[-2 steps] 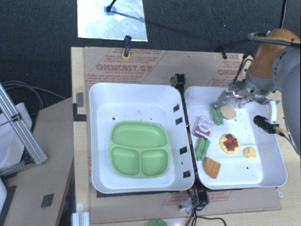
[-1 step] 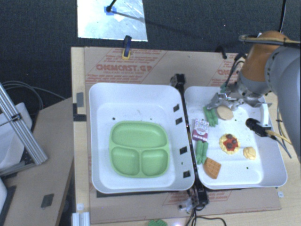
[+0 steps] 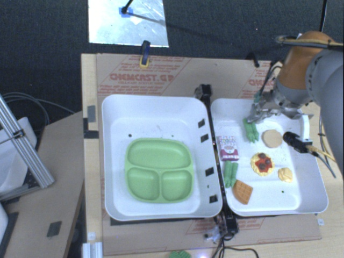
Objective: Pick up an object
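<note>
Camera view: the jaws (image 3: 257, 115) hover over a green vegetable (image 3: 250, 129) in the right bin (image 3: 317, 190); their spread I cannot tell, nothing lifted yet.

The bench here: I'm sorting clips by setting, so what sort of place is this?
Probably a robot lab test bench, not a kitchen. Two white bins sit on cardboard, the toy food and green tray look like props, and a grey arm's gripper reaches in.
</note>
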Robot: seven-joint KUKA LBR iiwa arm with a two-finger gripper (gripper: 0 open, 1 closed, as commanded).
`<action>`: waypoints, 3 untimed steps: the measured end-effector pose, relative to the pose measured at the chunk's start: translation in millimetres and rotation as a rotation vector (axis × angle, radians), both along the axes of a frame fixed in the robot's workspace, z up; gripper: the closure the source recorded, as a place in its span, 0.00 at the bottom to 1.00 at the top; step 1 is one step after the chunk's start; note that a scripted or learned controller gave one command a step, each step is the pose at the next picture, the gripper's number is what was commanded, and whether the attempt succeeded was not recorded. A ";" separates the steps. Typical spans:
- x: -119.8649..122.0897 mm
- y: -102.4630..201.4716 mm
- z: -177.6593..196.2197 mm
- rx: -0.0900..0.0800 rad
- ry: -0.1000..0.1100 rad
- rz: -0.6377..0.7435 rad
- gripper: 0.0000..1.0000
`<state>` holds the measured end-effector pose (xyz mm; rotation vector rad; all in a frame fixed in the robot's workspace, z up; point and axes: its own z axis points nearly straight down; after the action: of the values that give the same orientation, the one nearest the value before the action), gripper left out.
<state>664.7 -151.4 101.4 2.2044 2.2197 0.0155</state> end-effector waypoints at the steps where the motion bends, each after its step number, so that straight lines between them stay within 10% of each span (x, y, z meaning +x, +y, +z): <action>1: -0.5 0.0 -0.9 0.000 0.002 0.001 0.00; 2: -19.0 18.4 -17.8 0.002 0.017 -0.003 0.00; 3: -16.9 17.7 -5.3 0.002 0.011 -0.002 1.00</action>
<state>647.8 -133.7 96.1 2.2124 2.2244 0.0055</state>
